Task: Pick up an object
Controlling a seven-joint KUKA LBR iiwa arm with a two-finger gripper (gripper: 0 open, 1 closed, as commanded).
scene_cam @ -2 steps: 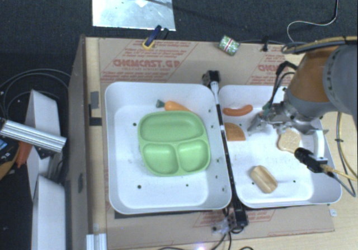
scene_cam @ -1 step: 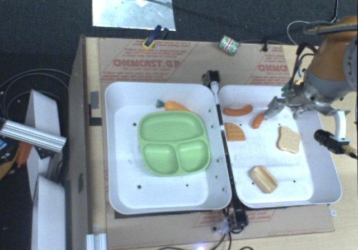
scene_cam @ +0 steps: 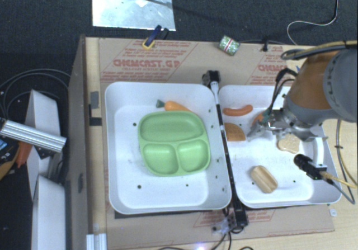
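Camera view, pincer (scene_cam: 262, 127) low between sausage (scene_cam: 238, 111), taco (scene_cam: 234, 132), cracker (scene_cam: 289, 143)

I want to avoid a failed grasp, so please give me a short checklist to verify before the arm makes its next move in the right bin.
1. Tool is above the right bin: ok.
2. Something is already held by the tool: cannot tell.
3. Candidate objects lie in reach: sausage, bread slice, cracker, wooden roll: ok.
4. Wooden roll lies apart from other objects: ok.
5. Bread slice lies away from the divider wall: not ok, it lies against it.
6. Green plate is outside the working bin: ok.
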